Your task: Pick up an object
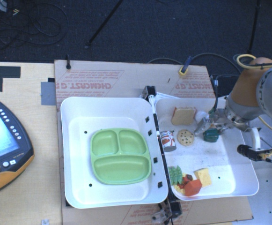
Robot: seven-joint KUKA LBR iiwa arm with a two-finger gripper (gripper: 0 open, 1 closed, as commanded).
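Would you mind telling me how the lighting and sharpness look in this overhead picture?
Camera view: bright, even light leaves the white bins close to washed out; the backdrop beyond the bench is very dark; the green tray is crisp; the claw and the small items near it look soft and hard to resolve.

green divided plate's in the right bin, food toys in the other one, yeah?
No. The camera view shows the green divided plate in the left bin; the food toys, such as the cookie and toast, lie in the right bin.
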